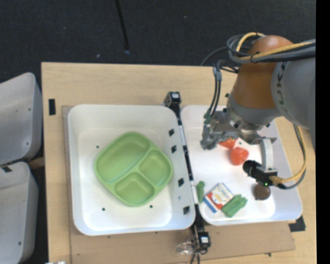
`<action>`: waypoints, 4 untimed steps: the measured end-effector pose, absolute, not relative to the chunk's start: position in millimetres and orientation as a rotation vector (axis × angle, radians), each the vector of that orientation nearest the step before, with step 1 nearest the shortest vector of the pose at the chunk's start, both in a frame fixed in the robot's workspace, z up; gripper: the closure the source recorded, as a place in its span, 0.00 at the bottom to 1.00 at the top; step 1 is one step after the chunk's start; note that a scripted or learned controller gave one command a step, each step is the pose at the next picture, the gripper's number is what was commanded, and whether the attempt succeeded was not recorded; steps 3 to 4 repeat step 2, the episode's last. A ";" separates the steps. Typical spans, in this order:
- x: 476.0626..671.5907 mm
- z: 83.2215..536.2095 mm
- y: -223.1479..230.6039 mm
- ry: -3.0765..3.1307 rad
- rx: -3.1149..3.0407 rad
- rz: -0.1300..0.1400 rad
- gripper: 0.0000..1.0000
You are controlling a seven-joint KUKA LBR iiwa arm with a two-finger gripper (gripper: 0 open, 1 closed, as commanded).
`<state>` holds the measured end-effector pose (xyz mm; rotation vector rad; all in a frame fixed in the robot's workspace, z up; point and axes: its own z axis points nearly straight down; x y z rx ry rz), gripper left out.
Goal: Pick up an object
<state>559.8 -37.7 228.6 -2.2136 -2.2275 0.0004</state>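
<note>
Orange object (237,153) just beside the jaws

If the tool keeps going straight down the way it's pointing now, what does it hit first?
Most likely the orange object in the right bin: the tool points down right over it, partly covering it. Height above it is unclear from this slanted view, and it might graze the bin floor beside the object instead.
</note>
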 end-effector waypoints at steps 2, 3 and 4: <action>571.6 222.4 66.0 -2.230 -2.213 -0.002 1.00; 571.6 222.4 66.0 -2.230 -2.213 -0.002 1.00; 571.6 222.4 66.0 -2.230 -2.213 -0.002 1.00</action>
